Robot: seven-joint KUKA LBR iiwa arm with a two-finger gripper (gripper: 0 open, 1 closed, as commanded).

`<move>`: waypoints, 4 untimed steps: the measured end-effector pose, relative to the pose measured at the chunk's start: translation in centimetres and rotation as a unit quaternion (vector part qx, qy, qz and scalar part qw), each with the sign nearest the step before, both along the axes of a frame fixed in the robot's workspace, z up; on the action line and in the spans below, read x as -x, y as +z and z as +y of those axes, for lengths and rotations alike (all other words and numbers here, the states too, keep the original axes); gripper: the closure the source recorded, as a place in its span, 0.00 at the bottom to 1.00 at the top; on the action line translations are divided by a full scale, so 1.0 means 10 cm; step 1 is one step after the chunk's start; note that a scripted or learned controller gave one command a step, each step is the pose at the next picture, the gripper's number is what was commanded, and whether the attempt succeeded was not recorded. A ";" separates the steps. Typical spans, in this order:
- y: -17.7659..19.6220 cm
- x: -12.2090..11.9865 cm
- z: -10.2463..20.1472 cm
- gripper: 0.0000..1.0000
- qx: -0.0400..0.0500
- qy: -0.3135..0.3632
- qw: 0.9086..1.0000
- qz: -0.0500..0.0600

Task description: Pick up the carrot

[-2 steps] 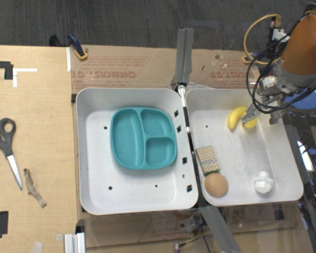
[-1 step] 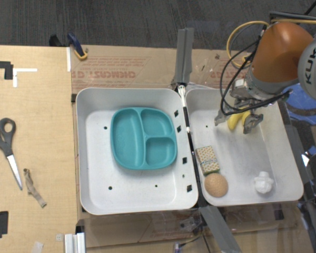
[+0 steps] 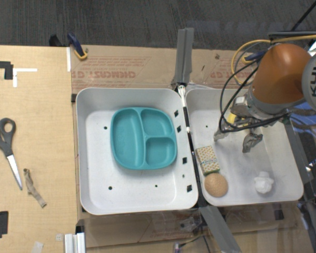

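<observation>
Carrot location cannot be told from the view; scissors (image 3: 5,141) are laid on the desk (image 3: 37,115) at 9 o'clock from the left bin (image 3: 79,157); a teal divided plate (image 3: 144,138) is set flat near the middle of that bin; in the right bin (image 3: 237,167), a tan block with a green edge (image 3: 208,159) is placed against the wall at 9 o'clock, and a round tan ball (image 3: 216,185) is seen just beside it at 6 o'clock; the end effector (image 3: 235,138) is held over the bin's middle, its fingers spread wide with nothing gripped between them; a white crumpled lump (image 3: 263,182) is found at 5 o'clock from it, apart from the fingers; the orange band (image 3: 282,75) is seen at 1 o'clock above.
</observation>
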State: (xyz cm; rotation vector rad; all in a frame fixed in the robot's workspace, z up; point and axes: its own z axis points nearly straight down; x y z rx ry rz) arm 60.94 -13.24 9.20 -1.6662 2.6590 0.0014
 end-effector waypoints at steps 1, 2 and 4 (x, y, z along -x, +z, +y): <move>0.29 0.00 -0.81 0.00 0.000 -0.057 0.998 -0.002; 0.39 -0.02 -0.78 1.00 -0.001 -0.055 0.998 -0.004; 2.19 0.75 -0.89 1.00 0.000 -0.030 1.000 0.000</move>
